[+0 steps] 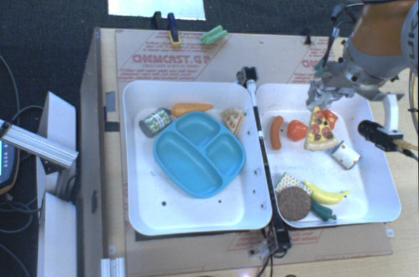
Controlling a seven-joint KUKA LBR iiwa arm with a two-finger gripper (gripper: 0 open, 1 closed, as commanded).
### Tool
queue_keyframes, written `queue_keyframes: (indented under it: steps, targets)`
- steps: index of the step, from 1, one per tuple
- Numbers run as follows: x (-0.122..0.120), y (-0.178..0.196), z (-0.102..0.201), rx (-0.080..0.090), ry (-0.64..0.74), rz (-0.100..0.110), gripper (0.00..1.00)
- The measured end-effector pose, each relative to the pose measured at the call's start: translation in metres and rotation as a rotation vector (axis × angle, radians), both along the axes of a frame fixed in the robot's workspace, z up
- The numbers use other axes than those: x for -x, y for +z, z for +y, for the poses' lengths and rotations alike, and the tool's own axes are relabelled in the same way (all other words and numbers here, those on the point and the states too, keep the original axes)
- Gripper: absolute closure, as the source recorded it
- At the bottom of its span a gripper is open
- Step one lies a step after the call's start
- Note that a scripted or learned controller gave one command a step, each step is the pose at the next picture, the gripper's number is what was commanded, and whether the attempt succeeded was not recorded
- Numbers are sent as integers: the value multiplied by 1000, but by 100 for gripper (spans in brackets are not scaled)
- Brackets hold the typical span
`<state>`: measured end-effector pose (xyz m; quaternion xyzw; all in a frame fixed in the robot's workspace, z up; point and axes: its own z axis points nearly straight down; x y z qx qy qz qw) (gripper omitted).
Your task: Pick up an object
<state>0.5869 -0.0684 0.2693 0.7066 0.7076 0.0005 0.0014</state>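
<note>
Pizza slice (321, 130) sat in the right bin (383, 203) under the gripper (319, 101) (grip state impossible to tell).

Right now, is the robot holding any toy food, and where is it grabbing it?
Cannot be told: the end effector sits right over the pizza slice's top end.

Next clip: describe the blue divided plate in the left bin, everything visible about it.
The light blue, three-compartment plastic plate lies flat, right side up, mid-way in the left white bin, rotated at a slant to the bin's walls. It has rounded corners, one long compartment and two smaller ones, all holding nothing. An orange toy carrot and a green-grey can sit at its upper edge; contact is unclear.
</note>
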Motion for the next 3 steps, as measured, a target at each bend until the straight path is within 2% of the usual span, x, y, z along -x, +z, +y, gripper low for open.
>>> queue_keyframes:
  steps: [1, 2, 3]
  targets:
    - [-16, -36, 54, -2, 3, 2, 100]
    - [27, -19, 102, -3, 3, 2, 100]
    - [47, -65, 31, 0, 0, 2, 100]
